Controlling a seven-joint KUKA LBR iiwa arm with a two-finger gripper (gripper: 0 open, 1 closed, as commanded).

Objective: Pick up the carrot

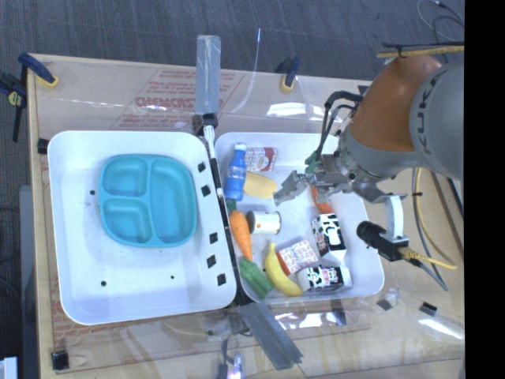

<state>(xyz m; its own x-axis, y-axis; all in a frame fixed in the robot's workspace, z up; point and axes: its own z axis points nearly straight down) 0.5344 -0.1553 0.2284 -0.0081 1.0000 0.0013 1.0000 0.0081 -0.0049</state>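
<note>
The carrot (241,234) lies in the right bin (364,279), close against its left wall, its orange body running up and down the view with the green top (254,277) pointing toward the near edge. A yellow banana (280,273) curves just to its right, near the green end, and a small white cylinder with a dark end (264,223) sits beside the carrot's upper half. Above the carrot stands a blue bottle (235,173), with a pale yellow piece (260,185) next to it and a red-and-white packet (258,159) behind them.

The gripper (293,186) hangs over the middle of the right bin, reaching in from the right under the grey arm (442,125) with its orange band (394,105). It is to the upper right of the carrot and apart from it, nearest the pale yellow piece. Whether it is open or closed cannot be told from this angle, and nothing shows held in it.

Further right in the bin are a small patterned red-and-white box (298,255), two black-and-white cartons (328,234) (325,277) and an orange item (322,202) partly under the wrist.

The left bin (71,275) holds a turquoise divided plate (148,200). Both bins rest on the tabletop (95,77)
</note>
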